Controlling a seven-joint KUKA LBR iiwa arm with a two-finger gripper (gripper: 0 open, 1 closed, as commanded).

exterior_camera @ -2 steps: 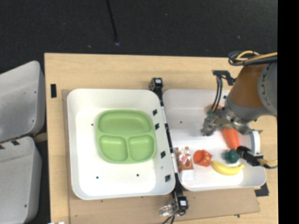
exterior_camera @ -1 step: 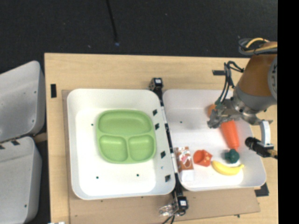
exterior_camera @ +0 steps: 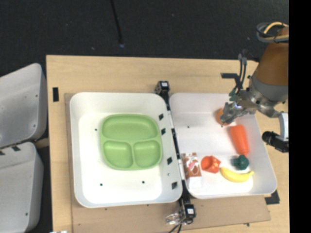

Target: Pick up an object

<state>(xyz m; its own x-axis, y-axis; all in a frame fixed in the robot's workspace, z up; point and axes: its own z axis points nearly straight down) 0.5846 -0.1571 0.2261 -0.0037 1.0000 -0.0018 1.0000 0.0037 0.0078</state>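
Note:
The right bin (exterior_camera: 204,108) holds an orange carrot (exterior_camera: 239,139), a yellow banana (exterior_camera: 236,174), a dark green round object (exterior_camera: 241,162), a small red piece (exterior_camera: 210,163) and a brown-and-white packet (exterior_camera: 192,165). My gripper (exterior_camera: 228,114) hangs over the upper right part of this bin, just above the carrot's top end. A small orange thing (exterior_camera: 220,113) shows at the gripper's left side; whether it is between the fingers is unclear.
The left bin (exterior_camera: 87,178) carries a green three-compartment plate (exterior_camera: 130,141). Black clips (exterior_camera: 171,130) line the seam between the bins. A grey panel (exterior_camera: 19,106) lies off the bench at the left. The arm's orange band (exterior_camera: 273,64) fills the upper right.

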